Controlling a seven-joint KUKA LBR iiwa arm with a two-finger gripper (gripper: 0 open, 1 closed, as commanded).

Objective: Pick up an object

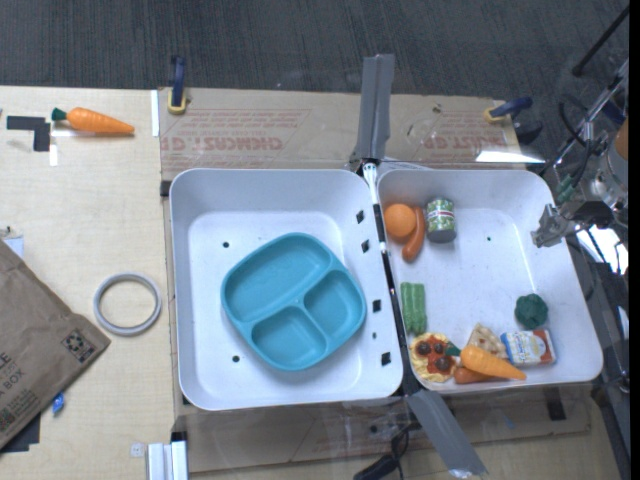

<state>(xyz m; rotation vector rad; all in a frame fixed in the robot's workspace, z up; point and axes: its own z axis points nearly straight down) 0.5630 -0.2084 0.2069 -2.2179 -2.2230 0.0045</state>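
Right bin's [560, 363] far rim — the pincer [549, 230] hangs there, grip unreadable.

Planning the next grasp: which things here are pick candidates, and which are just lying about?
Candidates, in the right bin:
orange ball, small can, green pod, dark green lump, carrot, pizza slice.

Lying about:
blue divided plate in the left bin, tape ring, bench carrot.

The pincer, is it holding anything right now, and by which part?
Nothing is held: the pincer hangs at the right bin's right edge, apart from every object.
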